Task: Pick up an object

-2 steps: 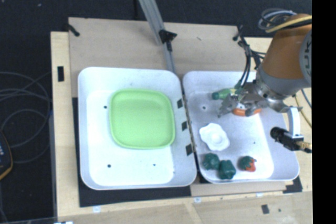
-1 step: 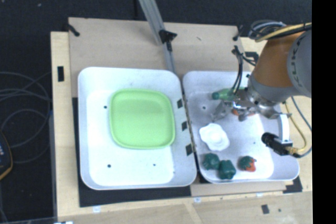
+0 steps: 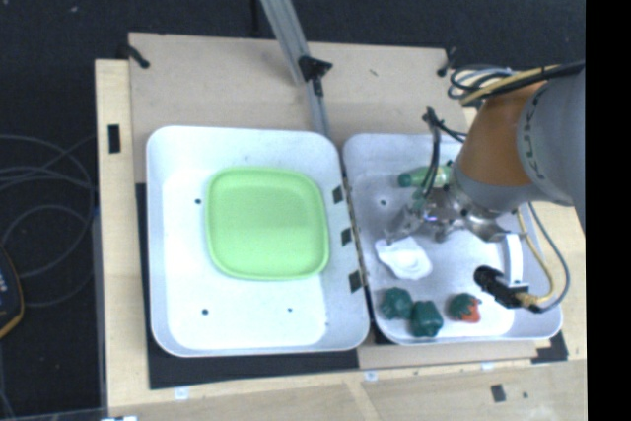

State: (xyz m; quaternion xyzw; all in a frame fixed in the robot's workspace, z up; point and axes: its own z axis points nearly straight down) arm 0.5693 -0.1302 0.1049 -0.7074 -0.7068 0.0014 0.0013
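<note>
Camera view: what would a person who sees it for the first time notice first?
The eye falls first on the green plate, lying flat in the middle of the left bin. Next comes the arm, grey with an orange band, reaching from the right over the right bin, its claw just above a white object. Near that bin's front edge lie two dark green pieces and a red and green one.
</note>
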